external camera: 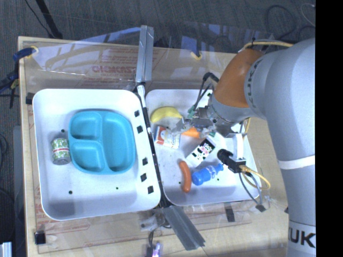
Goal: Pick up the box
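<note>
Dark carpet surrounded the tabletop (32, 218), which carried two white bins side by side. The left bin (48, 197) held a blue divided tray (102, 141) with a small can (60, 150) just beside it. In the right bin (236, 189) the box (201, 150), white with black markings, lay flat near the middle, its long axis running diagonally from lower left to upper right. The hand (198, 121) hung low just above the box's upper end; I could not tell whether it was spread or pressed together. Crowding the box were a yellow banana (166, 114), an orange carrot-like piece (190, 133), a clear wrapper (170, 138), a sausage (185, 176) and a blue bottle (206, 174).
</note>
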Available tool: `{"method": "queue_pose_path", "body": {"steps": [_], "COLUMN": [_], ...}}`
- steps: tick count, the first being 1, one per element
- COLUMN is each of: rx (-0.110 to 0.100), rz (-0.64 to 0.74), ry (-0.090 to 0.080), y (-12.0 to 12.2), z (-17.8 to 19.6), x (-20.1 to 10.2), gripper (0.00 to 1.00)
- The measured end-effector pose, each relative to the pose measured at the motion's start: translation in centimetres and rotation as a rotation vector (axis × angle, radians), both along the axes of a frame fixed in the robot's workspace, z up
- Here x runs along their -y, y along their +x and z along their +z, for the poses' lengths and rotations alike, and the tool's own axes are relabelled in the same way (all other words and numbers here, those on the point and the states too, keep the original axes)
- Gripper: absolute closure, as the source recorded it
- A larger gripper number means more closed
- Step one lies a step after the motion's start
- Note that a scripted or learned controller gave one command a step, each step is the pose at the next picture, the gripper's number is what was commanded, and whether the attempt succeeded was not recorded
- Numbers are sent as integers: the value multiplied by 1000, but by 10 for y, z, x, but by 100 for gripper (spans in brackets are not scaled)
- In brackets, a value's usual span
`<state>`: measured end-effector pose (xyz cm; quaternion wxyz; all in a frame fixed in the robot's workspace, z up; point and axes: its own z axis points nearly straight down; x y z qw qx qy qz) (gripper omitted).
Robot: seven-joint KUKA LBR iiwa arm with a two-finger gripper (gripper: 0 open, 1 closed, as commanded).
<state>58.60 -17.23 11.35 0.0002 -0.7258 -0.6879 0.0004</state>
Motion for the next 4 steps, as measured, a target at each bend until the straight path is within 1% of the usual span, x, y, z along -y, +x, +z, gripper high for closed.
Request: {"method": "queue_pose_path", "body": {"steps": [1,2,3,4], "rx": [1,4,1,-2], "rz": [14,154,84,15], "ry": [1,0,0,0], "y": [-75,-108,-108,-56], "z": [-21,-21,18,16], "x": [30,-11,-36,-21], "gripper": [0,0,0,0]}}
